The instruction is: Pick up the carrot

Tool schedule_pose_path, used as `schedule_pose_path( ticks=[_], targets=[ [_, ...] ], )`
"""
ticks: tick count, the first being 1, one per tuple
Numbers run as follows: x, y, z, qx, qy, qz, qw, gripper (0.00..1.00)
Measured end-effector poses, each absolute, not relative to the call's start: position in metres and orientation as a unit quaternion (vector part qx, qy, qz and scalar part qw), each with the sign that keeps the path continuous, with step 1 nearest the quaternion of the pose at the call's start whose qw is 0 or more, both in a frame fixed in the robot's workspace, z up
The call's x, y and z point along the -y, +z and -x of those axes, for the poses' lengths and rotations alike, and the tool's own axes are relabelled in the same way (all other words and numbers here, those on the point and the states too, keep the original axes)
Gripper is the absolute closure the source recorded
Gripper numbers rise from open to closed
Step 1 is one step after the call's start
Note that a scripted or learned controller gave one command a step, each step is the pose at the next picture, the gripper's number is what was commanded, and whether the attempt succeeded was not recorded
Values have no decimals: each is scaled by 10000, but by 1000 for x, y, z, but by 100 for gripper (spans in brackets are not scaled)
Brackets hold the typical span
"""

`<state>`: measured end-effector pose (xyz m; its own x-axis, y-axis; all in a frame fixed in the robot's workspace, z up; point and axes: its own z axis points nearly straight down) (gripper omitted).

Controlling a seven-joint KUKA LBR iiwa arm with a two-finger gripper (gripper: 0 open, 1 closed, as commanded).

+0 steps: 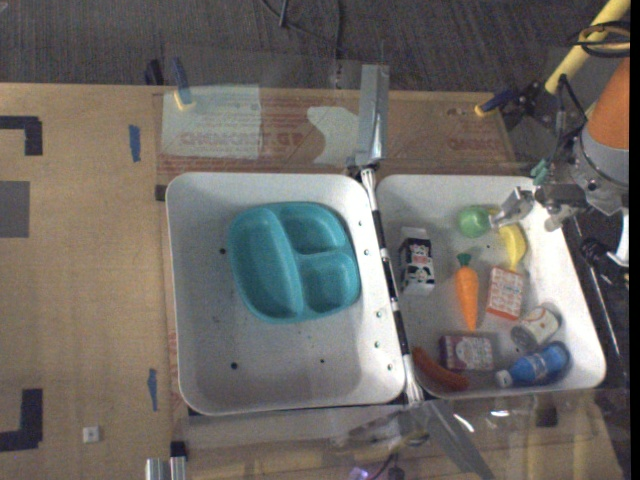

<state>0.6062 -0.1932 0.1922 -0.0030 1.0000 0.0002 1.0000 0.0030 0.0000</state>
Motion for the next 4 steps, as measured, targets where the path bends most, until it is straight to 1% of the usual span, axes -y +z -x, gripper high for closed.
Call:
schedule_pose_path(
  ticks=[1,2,3,4],
  targets=[
    [154,98,-559,7361,-48,6768,-89,0],
    [158,110,-561,7346,-56,6783,-147,100],
    [165,99,-564,7153,-88,6987,-112,100],
    [137,181,-530,6702,2,7421,-3,100]
  ],
)
